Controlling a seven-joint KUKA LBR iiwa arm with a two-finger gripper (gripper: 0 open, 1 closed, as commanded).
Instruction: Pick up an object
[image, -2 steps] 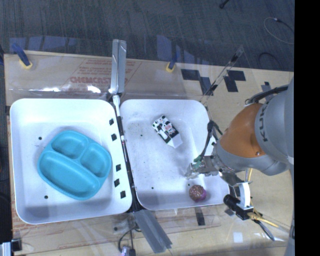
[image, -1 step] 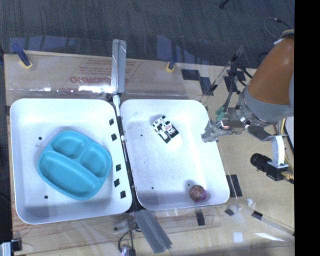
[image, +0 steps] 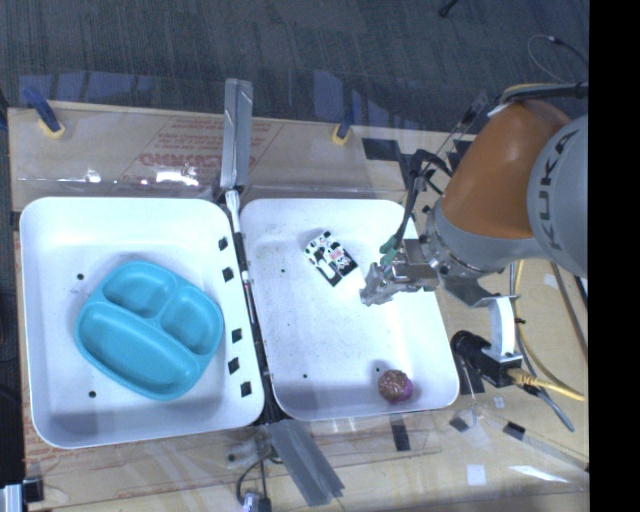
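Gripper (image: 378, 288) hangs over the right bin (image: 300, 385) near a small packet (image: 330, 257); finger state I cannot tell.

A robotics lab: a KUKA arm (image: 530, 170) (grey, orange-banded) reaches over a taped wooden bench (image: 150, 140) bearing two white bins (image: 60, 230), loose cables (image: 545, 385) along the bench's right edge.
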